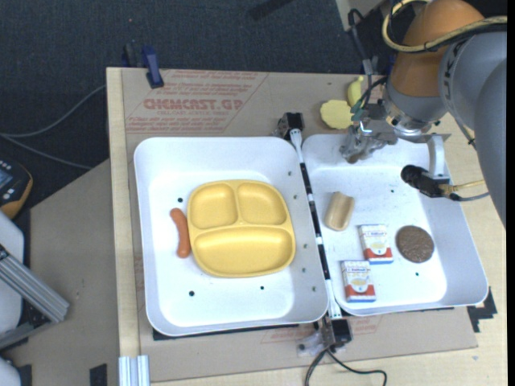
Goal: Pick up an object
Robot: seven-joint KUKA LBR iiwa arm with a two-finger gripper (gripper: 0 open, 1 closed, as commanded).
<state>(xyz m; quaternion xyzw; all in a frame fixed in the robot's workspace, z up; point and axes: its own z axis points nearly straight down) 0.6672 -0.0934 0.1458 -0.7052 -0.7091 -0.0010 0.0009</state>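
Tan rounded bread roll in the right bin; hand state impossible to tell.

There are 2 white bins: the left bin lies well to the claw's left, and the right bin sits under the claw. 1 yellow divided plate and 1 orange sausage lie far left of the claw. Below the claw are 1 tan bread roll, 2 small cartons and 1 brown round patty. 1 yellow toy lies just beside the claw, up and left of it.
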